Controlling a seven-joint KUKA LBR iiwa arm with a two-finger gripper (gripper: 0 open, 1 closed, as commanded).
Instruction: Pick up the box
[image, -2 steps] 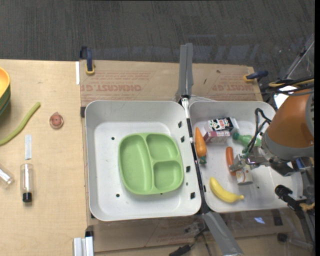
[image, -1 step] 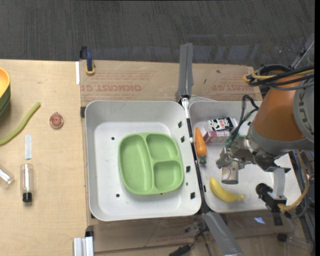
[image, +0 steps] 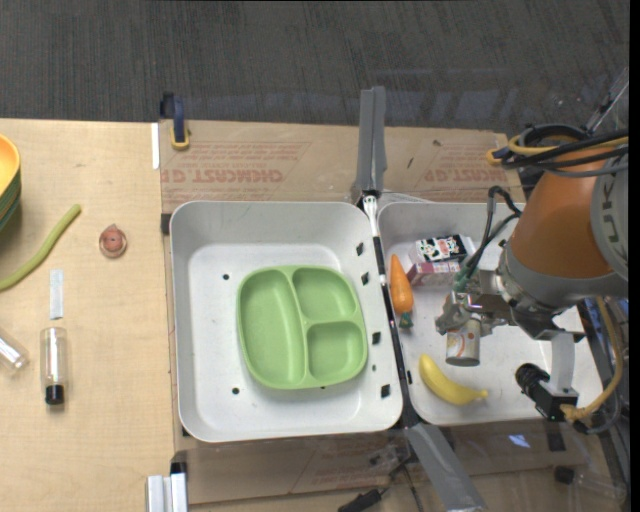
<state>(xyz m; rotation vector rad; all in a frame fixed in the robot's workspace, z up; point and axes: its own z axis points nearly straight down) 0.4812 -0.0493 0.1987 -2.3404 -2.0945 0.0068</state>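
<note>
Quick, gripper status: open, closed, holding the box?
Gripper: cannot be told from this view. It hangs over the right bin between the banana and the box, not on the box.

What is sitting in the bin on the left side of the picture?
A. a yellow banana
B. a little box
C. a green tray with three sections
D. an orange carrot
C: the green tray with three sections lies in the left bin, while the banana, the carrot and the box all lie in the right bin.
</note>
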